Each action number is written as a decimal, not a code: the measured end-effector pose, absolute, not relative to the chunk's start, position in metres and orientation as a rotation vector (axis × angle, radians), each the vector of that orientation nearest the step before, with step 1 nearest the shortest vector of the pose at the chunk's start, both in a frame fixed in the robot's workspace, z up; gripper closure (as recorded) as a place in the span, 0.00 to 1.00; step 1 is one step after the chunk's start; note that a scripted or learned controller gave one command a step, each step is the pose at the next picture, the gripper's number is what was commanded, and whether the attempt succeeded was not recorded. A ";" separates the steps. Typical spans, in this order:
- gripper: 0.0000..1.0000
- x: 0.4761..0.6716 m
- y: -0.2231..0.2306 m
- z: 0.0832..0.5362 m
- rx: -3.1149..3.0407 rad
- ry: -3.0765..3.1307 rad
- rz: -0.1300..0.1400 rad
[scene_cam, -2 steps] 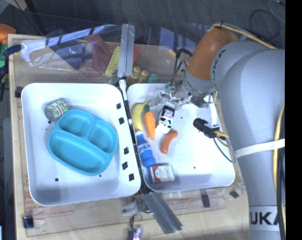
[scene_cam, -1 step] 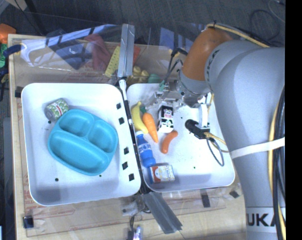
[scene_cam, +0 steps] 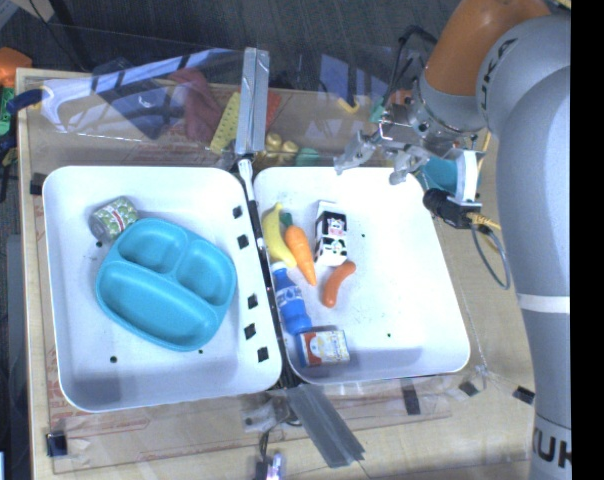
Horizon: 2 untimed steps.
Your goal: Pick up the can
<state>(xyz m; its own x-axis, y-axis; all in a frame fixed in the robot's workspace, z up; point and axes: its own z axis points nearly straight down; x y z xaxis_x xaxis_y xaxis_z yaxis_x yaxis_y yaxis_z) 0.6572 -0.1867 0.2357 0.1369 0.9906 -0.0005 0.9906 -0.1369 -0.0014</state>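
The can lies on its side in the far-left corner of the left bin, well away from the gripper and across the divider from it. Its lower side sits just beside, perhaps touching, the raised rim of the blue divided tray, and the bin wall is close on its other side. The gripper hovers over the back edge of the right bin with its two fingers spread apart and nothing between them.

Several things could spoil a pick from here, as I judge it. The can is round and lying down, so fingers closing off its middle may roll it away instead of clamping it. With tray rim and bin wall so near, one finger could land on the tray and stop the descent short, or nudge the tray and shove the can aside. The reach is long and crosses the ridge between the bins, so a low path risks clipping it. Nearer the gripper, the banana, carrot, small carton and blue bottle crowd the right bin; a descent made too early would grab one of those instead.
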 end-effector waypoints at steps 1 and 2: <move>0.00 0.657 -0.200 0.090 -2.094 -2.338 0.003; 0.00 0.658 -0.165 0.252 -2.345 -2.090 0.003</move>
<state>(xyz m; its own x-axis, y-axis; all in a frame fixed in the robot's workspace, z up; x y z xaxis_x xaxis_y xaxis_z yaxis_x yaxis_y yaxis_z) 0.6576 -0.1647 0.2524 0.1146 0.9934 -0.0007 0.9934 -0.1146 -0.0017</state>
